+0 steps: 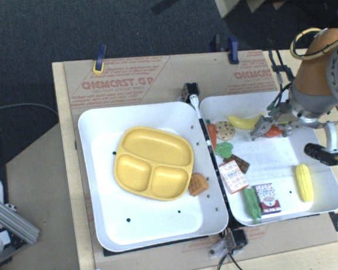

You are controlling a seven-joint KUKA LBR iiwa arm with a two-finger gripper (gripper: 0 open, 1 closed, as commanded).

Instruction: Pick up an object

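- Reaching in from the right, the gripper (266,127) hangs low over the right bin (325,206), beside the banana (242,121); something red-orange shows at its tip, but whether it is gripped I cannot tell.
- Best to descend squarely on one isolated item, such as the corn (304,182), well apart from its neighbours.
- Readable writing: "CHEMCAST GP" on the board (123,79).

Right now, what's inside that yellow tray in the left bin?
The yellow tray has three compartments, and all look bare: just yellow plastic. A brown toy lies beside its lower right corner, outside it. Whatever sits under the tray is covered.
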